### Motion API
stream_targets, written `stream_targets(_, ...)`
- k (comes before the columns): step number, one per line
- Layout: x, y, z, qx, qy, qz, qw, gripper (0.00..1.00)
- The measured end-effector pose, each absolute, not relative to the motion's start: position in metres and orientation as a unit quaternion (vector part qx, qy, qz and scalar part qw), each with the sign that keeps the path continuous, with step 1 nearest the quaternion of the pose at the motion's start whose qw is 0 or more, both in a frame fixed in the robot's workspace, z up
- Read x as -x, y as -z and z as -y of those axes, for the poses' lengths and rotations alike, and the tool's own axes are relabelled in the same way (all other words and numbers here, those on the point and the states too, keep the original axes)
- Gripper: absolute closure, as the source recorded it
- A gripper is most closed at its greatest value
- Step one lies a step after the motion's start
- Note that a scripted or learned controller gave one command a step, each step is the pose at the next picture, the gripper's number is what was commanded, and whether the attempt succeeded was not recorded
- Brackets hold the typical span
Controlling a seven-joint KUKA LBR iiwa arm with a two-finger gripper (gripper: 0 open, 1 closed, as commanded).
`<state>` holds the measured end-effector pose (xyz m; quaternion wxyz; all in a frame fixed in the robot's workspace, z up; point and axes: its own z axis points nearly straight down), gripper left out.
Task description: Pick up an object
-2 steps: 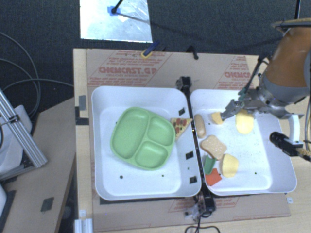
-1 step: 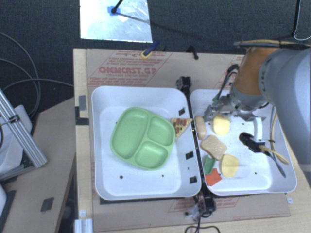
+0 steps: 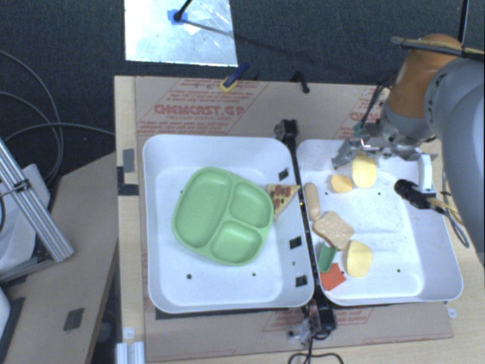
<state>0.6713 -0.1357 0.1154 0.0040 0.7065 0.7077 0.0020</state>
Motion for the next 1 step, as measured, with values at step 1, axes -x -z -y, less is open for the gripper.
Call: stream_targets(1, -0.6308, -0.1897, 0.0133, -0.702, -0.0036, -0.712, 0.002, 0.0)
